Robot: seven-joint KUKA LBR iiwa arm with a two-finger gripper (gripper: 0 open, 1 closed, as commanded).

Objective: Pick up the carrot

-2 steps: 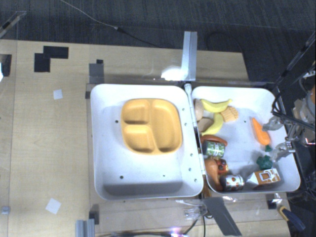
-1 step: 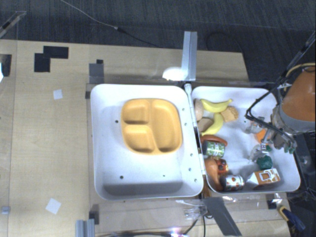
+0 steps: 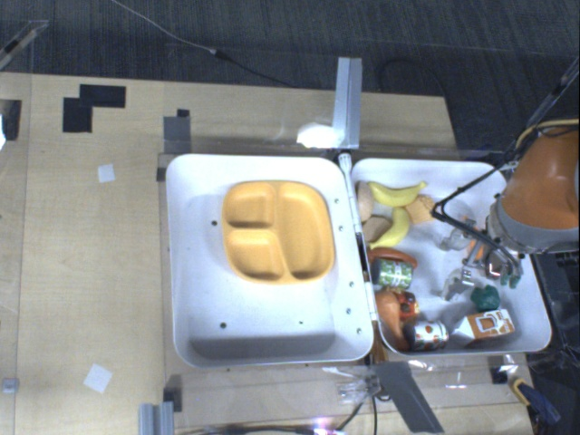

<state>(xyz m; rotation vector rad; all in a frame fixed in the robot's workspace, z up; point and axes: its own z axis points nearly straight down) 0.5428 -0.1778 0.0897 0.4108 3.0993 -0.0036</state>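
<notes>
Jaws (image 3: 464, 275): opening cannot be told; nothing seen held. Arm (image 3: 541, 198): reaches in from the right, wrist low over the right bin (image 3: 542, 333). Carrot (image 3: 391, 308): lying left of the jaws and slightly nearer the camera, among cans (image 3: 395, 270).

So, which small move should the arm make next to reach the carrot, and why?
Probably shift the gripper toward the view's lower left: the orange thing that looks like the carrot lies there below the green can, apart from the gripper.
</notes>
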